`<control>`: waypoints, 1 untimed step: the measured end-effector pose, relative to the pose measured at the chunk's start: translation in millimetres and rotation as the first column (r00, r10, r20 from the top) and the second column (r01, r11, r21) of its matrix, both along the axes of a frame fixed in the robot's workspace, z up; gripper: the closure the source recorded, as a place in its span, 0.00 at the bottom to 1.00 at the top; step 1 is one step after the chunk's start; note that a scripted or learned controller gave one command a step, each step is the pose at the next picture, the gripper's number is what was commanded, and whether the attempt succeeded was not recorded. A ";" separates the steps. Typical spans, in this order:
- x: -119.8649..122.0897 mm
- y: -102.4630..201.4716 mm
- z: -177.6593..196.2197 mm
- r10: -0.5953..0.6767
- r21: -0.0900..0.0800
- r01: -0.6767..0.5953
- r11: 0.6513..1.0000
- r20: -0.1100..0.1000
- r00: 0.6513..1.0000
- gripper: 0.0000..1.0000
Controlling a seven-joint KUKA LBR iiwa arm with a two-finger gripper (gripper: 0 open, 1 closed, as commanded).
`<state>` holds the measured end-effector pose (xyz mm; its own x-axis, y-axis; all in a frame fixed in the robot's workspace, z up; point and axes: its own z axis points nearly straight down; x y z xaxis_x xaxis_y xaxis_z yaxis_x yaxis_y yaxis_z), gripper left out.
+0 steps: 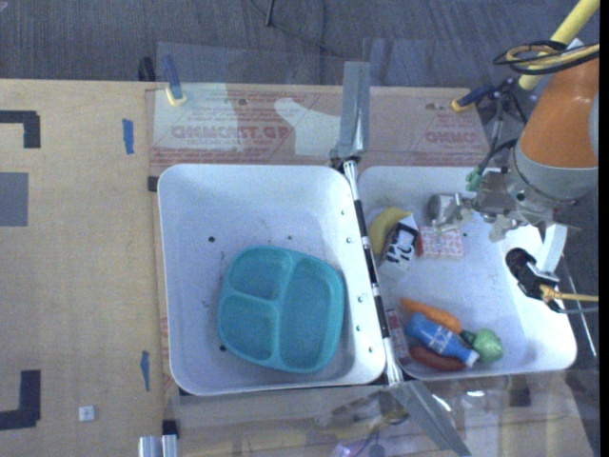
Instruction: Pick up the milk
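Note:
The milk [402, 244] is a small white carton with black markings. It lies in the right bin [533, 350] near its left wall, tilted against a yellow banana [384, 227]. My gripper [445, 208] hangs over the upper part of that bin, a little up and right of the milk and apart from it. Below the gripper lies a pink-and-white packet [442, 247]. The grey wrist and orange band [561, 131] reach in from the right.
At the front of the right bin lie an orange carrot [433, 312], a blue bottle [440, 337], a red item [434, 358] and a green item [488, 344]. The left bin [190, 217] holds a teal divided plate [283, 307]. Cables [538, 274] hang at the right rim.

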<state>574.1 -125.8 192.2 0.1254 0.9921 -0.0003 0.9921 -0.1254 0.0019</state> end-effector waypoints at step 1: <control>6.3 12.5 -78.1 0.199 -0.009 -0.199 0.980 0.021 0.980 0.00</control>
